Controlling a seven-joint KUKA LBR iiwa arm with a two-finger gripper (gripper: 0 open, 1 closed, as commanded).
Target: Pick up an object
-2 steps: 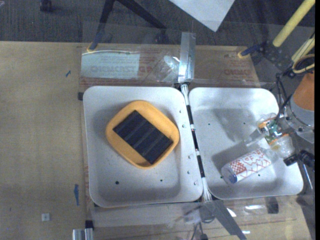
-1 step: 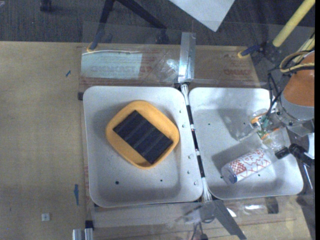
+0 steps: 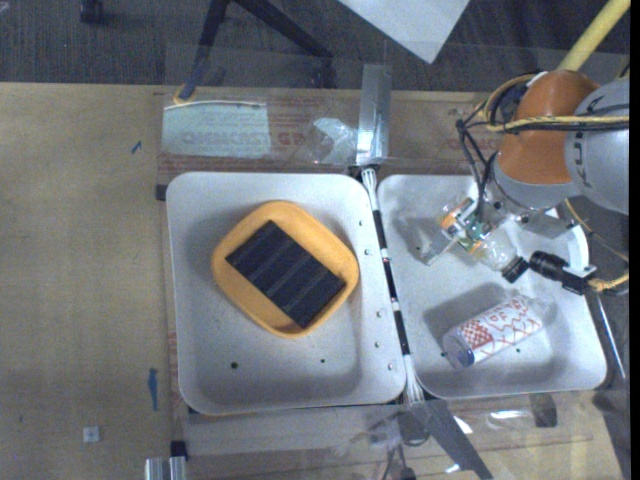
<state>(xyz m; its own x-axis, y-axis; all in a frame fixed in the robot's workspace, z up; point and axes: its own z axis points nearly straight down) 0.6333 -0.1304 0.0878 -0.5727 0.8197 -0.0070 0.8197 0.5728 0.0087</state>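
Note:
A clear plastic bottle [image 3: 495, 330] with a red-and-white patterned label lies on its side in the front half of the right bin [image 3: 580, 368]. My gripper [image 3: 447, 238] hangs low over the back of that bin, up and to the left of the bottle and apart from it. Nothing shows in its grasp. In the left bin [image 3: 195, 348] rests a yellow-orange rounded block with a black ribbed top [image 3: 285, 268].
The raised divider [image 3: 388, 278] where the two bins meet runs just left of the gripper. A crumpled clear wrapper [image 3: 330, 140] and a labelled strip [image 3: 217, 128] lie on the bench behind the bins. The arm's orange band [image 3: 540, 128] overhangs the right bin's back corner.

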